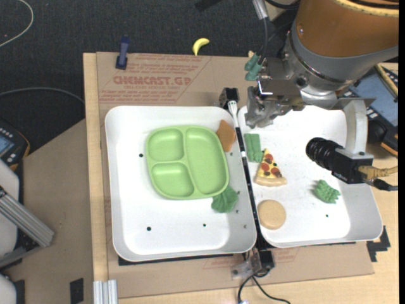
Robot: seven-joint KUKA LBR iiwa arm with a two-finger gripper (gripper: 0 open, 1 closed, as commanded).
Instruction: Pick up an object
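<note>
My gripper (258, 116) hangs over the far left corner of the right bin (361, 230), just above a green strip (253, 148) that lies along the bin's left wall. Nothing shows held in it. A pizza slice (270, 168) lies just nearer than the strip, and a round tan cookie (273, 214) sits nearer still. A green leafy piece (326, 192) rests toward the bin's right side. In the left bin (126, 227) there is a green divided plate (187, 161), a tan piece (226, 135) at its right edge, and a green leafy piece (224, 201) by its near right corner.
The arm's bulky grey and orange body (342, 30) covers the far right of the view. A black cylindrical part (330, 155) with a cable juts over the right bin. A yellow banana (200, 44) and a blue object (122, 53) lie beyond the bins on the cardboard.
</note>
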